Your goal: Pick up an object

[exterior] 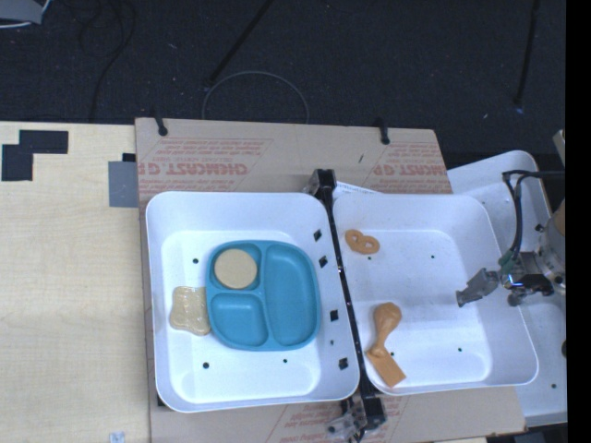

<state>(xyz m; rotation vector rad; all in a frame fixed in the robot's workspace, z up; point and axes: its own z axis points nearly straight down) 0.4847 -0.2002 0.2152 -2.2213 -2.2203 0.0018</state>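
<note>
Right bin (pixel 434 377): pincer (pixel 478 289) near right rim, floor open.

A blue three-compartment plastic tray (pixel 277 303) fills the left white bin (pixel 175 238), a round tan cookie (pixel 235 269) at its ten o'clock.
</note>
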